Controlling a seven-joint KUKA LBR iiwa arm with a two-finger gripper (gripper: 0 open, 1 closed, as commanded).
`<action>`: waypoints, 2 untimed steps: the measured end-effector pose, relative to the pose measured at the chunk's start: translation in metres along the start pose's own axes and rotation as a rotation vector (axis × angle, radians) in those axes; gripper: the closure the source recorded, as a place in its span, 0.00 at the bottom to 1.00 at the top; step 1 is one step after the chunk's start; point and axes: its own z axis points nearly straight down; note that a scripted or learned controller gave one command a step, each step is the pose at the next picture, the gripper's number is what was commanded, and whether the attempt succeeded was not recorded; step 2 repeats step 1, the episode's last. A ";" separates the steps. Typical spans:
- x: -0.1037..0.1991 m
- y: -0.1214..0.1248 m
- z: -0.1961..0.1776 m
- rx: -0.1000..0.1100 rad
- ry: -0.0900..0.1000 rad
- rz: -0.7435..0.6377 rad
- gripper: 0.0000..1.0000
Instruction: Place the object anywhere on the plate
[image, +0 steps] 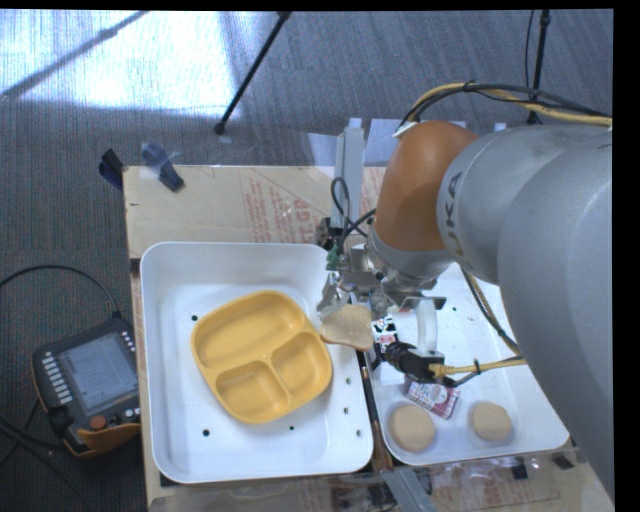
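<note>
A yellow plate with three compartments lies in the left white bin. A flat tan piece, like a slice of bread, hangs just off the plate's right edge, over the seam between the two bins. My gripper is directly above it, pointing down, and the piece sits between its fingers. The big grey and orange wrist hides the upper part of the gripper.
The right bin holds two round tan buns and a pink packet, with a yellow cable running across. A teach pendant lies on the floor at the left.
</note>
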 end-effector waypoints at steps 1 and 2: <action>0.000 0.000 0.000 0.000 0.000 0.000 0.00; 0.000 0.000 0.000 0.000 0.000 0.000 0.00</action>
